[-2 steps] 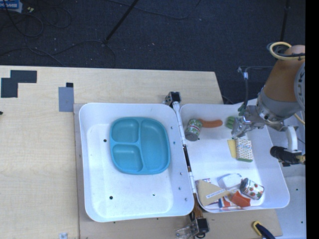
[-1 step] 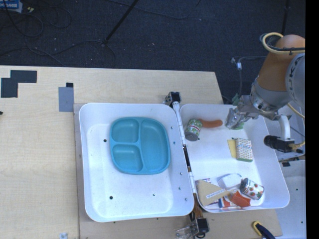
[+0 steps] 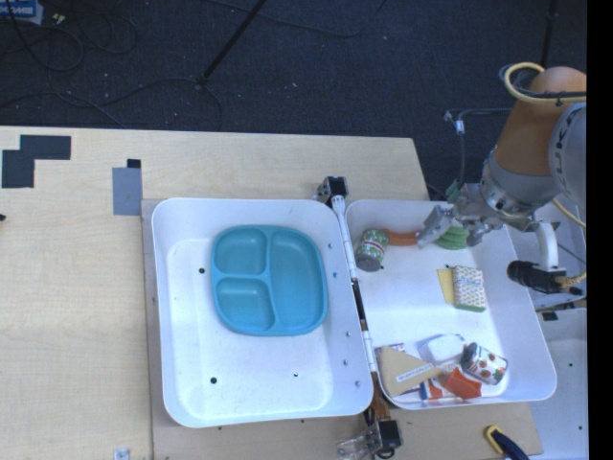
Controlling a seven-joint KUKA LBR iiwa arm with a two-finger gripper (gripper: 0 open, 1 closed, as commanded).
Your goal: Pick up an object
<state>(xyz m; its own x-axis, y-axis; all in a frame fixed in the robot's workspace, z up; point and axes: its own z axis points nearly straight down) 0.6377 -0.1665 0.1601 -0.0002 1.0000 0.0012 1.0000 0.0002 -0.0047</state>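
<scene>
A: The hand [image 3: 448, 226] is hovering at the far edge of the right bin [image 3: 407, 300], right over a toy carrot [image 3: 436, 237] — orange body, green top. Whether it is wide or closed on anything, I cannot tell; the wrist is covering the tips.

B: So the carrot is looking like the pick?

A: That is my read. It is lying flat just beside a small green can [image 3: 372, 249], which is sitting near the divider between the bins. The arm is coming in from the right, so it is reaching the near things first.

B: Any room to work?

A: The middle of that bin is lying open. A yellow sponge block [image 3: 466, 287] is resting toward the right wall, and a heap of small things [image 3: 441, 364] is crowding the near corner. The tight spot is the far rim, close behind the carrot.

B: And the left bin [image 3: 182, 353]?

A: It is carrying a teal divided plate [image 3: 267, 280], well apart, on the pale counter [image 3: 67, 333].
</scene>
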